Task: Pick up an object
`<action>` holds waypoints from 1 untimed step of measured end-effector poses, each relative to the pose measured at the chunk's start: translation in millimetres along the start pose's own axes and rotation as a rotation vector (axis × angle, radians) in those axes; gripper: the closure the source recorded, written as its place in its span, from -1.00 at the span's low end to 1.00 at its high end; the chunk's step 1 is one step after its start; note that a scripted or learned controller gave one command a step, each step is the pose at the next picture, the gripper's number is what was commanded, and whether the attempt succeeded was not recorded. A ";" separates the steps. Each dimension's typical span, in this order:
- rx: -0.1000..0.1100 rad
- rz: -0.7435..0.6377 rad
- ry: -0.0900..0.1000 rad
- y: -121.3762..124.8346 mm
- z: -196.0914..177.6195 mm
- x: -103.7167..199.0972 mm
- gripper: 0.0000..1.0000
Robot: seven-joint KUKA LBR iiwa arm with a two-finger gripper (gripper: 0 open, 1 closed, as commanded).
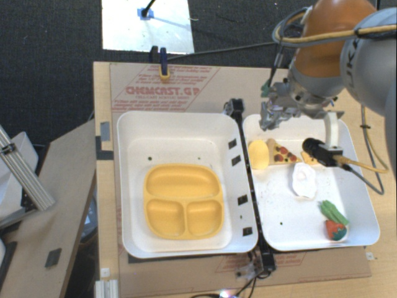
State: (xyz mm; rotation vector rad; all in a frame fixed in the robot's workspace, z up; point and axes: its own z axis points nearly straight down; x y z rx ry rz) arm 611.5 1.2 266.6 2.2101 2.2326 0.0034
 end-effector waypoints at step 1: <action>0.000 0.000 0.001 15.3 1.7 56.7 1.00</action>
